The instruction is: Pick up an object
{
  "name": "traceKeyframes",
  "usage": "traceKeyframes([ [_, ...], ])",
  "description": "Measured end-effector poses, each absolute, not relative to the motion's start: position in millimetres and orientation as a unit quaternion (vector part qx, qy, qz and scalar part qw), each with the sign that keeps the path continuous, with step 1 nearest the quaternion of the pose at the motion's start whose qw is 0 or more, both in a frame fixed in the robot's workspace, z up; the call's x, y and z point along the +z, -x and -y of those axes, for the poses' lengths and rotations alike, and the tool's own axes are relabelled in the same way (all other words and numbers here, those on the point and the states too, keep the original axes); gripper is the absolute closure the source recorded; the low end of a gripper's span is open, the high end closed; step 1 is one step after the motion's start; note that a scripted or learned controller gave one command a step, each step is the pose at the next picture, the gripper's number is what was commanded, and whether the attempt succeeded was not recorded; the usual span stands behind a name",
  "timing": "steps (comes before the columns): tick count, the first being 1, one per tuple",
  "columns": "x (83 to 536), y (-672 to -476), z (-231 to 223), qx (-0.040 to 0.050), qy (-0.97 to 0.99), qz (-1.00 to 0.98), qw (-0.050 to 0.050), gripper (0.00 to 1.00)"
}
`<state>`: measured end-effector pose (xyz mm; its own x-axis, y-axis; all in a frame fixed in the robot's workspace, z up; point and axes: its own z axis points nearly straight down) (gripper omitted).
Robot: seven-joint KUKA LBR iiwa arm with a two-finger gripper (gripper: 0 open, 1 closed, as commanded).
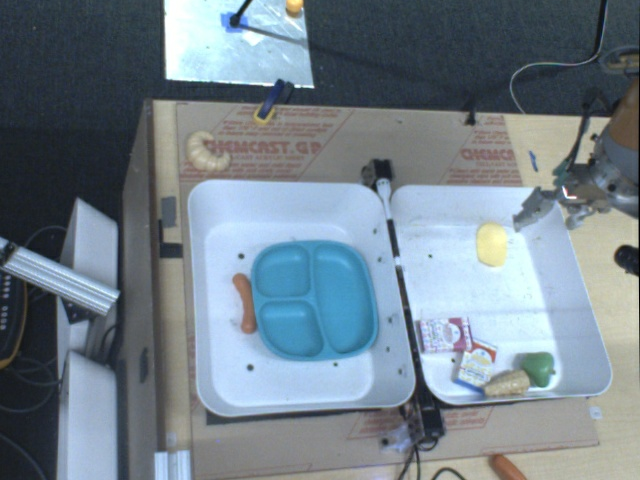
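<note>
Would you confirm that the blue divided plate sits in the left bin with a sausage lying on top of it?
Not quite: the camera view shows the sausage lying beside the blue divided plate, on the floor of the left bin, not on top of it.

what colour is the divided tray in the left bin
Light blue. The divided tray shows plainly in the camera view, beside an orange-brown sausage.
</note>
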<state>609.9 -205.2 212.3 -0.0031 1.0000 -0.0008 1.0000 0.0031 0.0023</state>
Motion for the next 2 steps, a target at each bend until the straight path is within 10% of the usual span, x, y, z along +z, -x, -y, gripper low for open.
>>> traceKeyframes([
  [1,101.1,-661.7,197.0,-0.0003,-0.705,-0.709,-0.001,0.0],
  [2,85.0,-669.3,199.1,0.0005,-0.705,-0.709,0.002,0.0],
])
